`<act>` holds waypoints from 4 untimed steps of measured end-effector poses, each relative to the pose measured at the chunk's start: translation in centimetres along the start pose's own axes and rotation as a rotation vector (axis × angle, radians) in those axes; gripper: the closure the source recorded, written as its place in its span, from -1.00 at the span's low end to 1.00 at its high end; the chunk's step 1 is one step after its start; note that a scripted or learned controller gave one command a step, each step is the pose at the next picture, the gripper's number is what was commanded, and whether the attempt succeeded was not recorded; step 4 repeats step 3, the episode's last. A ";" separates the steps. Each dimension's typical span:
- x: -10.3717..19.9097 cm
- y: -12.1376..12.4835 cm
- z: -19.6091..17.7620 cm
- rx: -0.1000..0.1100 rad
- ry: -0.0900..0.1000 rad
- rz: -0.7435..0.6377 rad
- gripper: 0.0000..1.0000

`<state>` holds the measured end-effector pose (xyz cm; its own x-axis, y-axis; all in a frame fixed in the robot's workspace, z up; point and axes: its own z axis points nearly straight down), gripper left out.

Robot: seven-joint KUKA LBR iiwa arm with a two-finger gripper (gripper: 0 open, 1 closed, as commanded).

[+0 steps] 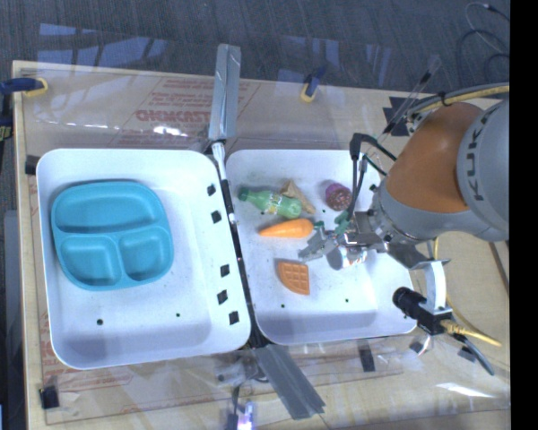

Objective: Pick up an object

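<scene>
Nearest, the square orange waffle toy (294, 277) lies in the right white bin (278, 322), left of the pincer (327, 245), which is spread wide beside the orange plastic carrot (286, 229).

A robotics lab bench, set up for picking trials.

A grey KUKA arm with an orange band (439, 173) is reaching in from the right over two shallow white plastic bins (197, 330) sitting side by side on a light wooden bench (36, 88), which is lying under a clear plastic sheet held by blue clamps (20, 85) at its far edge. Black cables (484, 16) are trailing across dark grey carpet (117, 7) beyond the bench, and toy food, such as an orange plastic carrot (285, 229), is lying in the right bin as test material.
</scene>
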<state>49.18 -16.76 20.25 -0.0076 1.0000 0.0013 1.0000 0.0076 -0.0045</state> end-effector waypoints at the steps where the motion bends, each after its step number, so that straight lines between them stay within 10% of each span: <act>1: 1.3 1.0 11.2 -0.001 0.000 0.052 -1.00; 2: 1.2 1.0 10.3 0.000 -0.001 0.049 1.00; 3: 7.0 1.1 -5.4 -0.004 -0.001 0.027 1.00; 4: 7.0 1.1 -5.4 -0.004 -0.001 0.027 1.00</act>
